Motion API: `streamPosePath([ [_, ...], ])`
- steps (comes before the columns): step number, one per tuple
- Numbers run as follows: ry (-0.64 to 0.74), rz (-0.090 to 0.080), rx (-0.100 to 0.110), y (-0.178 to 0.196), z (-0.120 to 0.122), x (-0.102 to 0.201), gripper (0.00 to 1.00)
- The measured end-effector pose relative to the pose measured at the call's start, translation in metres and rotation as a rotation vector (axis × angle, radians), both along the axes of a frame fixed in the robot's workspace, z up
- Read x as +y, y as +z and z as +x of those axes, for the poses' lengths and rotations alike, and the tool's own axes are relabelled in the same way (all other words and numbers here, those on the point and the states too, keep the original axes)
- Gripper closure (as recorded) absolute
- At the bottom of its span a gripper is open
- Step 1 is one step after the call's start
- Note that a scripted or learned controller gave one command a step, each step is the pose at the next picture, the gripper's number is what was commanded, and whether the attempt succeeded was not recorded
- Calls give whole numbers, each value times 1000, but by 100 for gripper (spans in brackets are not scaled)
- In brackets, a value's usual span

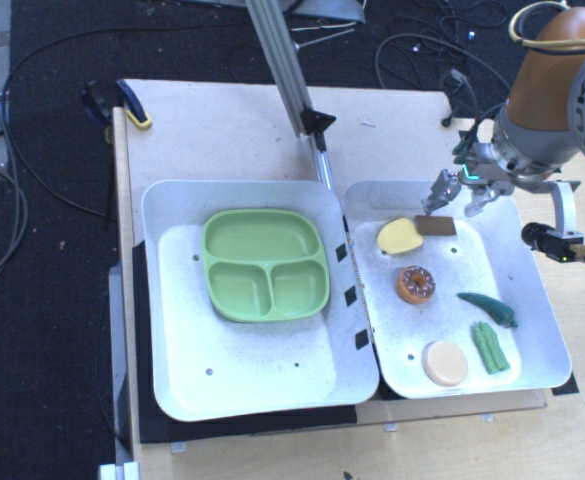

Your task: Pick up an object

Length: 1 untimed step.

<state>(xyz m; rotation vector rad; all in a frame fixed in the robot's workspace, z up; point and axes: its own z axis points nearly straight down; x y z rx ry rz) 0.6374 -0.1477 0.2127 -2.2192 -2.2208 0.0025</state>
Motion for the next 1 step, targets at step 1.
streamPosePath([
  [1, 1, -1, -3, 1, 1, 0, 0],
])
